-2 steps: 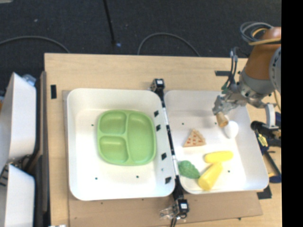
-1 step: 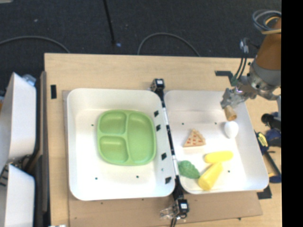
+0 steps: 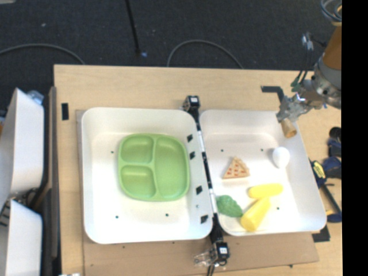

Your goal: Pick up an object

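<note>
The right bin point(image 3: 299, 211) holds several toy foods. A pizza slice point(image 3: 235, 168) lies near its middle and a white egg-like ball point(image 3: 280, 156) sits to the right of it. Two yellow pieces point(image 3: 264, 190) point(image 3: 255, 214) and a green leafy piece point(image 3: 229, 205) lie near the front. My gripper point(image 3: 289, 118) hangs over the bin's back right corner, apart from all of these. A small tan bit point(image 3: 289, 131) shows right under the gripper. Whether it is held or part of the gripper is unclear.
A green divided plate point(image 3: 154, 167) lies in the left bin point(image 3: 98, 211). A black divider with clips point(image 3: 201, 171) runs between the bins. Blue and yellow tools point(image 3: 328, 168) lie on the bench at the right edge. White boxes point(image 3: 23, 148) stand at the left.
</note>
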